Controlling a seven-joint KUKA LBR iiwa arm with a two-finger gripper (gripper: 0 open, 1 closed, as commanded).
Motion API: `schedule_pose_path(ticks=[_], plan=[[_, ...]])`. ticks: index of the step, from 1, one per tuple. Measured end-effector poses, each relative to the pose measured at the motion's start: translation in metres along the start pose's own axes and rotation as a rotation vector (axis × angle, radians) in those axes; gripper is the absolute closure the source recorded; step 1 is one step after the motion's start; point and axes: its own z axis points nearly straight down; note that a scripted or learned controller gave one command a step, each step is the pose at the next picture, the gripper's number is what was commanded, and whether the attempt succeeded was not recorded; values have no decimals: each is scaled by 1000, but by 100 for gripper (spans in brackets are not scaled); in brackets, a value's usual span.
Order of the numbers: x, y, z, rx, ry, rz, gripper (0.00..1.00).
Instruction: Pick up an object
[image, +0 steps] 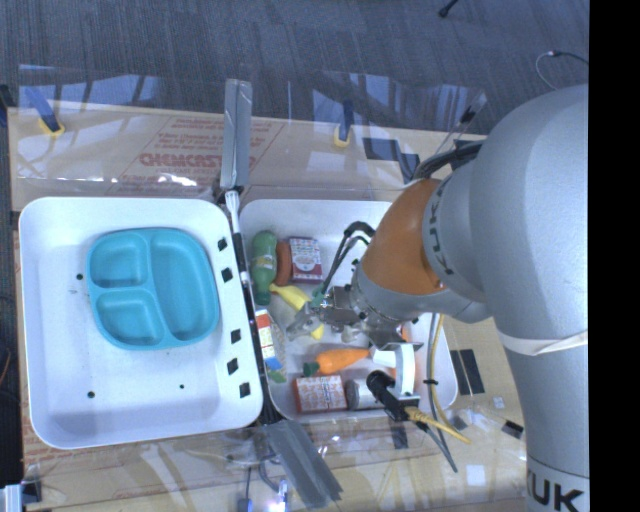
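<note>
A blue divided tray (153, 288) lies in the left bin (40, 330). In the right bin (262, 212), the jaws (312, 318) hang over a yellow banana (290, 297), touching or just above; grip state indiscernible. An orange carrot (343, 358) lies just nearer-right.

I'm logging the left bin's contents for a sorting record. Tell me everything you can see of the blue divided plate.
The blue divided plate is light turquoise, matte and plastic-looking, with a rounded outline. Raised ridges split it into three compartments: two smaller ones on the view's left, one above the other, and a larger one on the right. All three look bare. It lies flat, right side up, turned slightly askew, on the floor of the left white bin, nearer the far wall. Nothing else touches it.
</note>
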Motion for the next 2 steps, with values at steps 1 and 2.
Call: schedule_pose_path(ticks=[1, 2], plan=[[1, 0, -9, 3, 1, -4, 100], [1, 0, -9, 3, 0, -4, 0]])
